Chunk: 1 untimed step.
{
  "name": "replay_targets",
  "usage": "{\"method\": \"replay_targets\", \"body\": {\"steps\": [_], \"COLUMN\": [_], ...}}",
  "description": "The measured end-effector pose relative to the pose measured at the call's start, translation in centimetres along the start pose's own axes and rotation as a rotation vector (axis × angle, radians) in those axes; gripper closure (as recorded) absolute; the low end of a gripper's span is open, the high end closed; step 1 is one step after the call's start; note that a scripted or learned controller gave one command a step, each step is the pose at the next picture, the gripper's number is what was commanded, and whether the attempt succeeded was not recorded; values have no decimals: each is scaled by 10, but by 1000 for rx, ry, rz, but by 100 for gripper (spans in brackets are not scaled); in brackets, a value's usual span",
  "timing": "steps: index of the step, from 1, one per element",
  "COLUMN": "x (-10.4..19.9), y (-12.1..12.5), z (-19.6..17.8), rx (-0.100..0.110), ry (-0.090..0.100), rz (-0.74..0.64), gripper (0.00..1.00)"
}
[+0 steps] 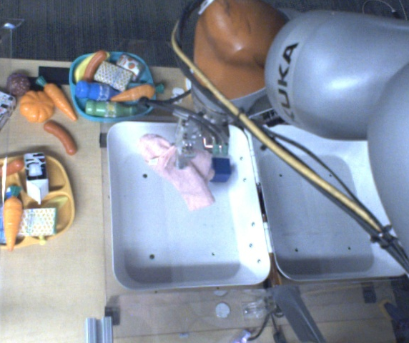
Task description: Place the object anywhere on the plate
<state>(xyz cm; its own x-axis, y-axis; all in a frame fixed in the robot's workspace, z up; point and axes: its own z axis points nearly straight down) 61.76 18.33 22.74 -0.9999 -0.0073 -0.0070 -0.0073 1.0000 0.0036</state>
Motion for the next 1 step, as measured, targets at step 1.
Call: {"method": "replay_targets", "body": {"steps": [1], "x": [0], "y": [0], "z": [0], "rx": [0], "ry": [-1], "rz": [0], "gripper": [0]}}
